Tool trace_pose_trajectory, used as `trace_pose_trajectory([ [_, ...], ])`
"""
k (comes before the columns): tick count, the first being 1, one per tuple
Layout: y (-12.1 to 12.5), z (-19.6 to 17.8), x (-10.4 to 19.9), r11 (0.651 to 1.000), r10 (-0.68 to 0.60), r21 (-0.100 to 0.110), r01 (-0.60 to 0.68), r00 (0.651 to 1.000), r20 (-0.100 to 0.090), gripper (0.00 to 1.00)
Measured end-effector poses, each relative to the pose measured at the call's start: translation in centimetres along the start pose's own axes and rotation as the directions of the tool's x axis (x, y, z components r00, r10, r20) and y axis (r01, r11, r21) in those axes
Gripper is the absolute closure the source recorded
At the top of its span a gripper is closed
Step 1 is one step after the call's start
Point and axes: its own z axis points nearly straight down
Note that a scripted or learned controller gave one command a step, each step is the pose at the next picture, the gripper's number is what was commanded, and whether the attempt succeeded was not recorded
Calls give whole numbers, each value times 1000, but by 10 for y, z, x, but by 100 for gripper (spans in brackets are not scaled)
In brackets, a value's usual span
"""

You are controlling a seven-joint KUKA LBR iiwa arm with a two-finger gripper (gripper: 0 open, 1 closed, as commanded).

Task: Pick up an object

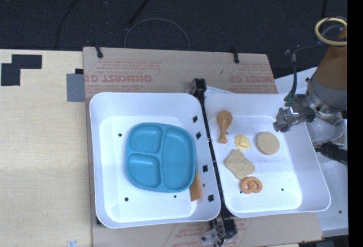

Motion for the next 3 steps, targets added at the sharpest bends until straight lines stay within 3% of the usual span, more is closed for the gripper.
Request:
trace_pose_trajectory([
  [3,-9,-21,171,1000,-10,2,10,1000,-3,100],
])
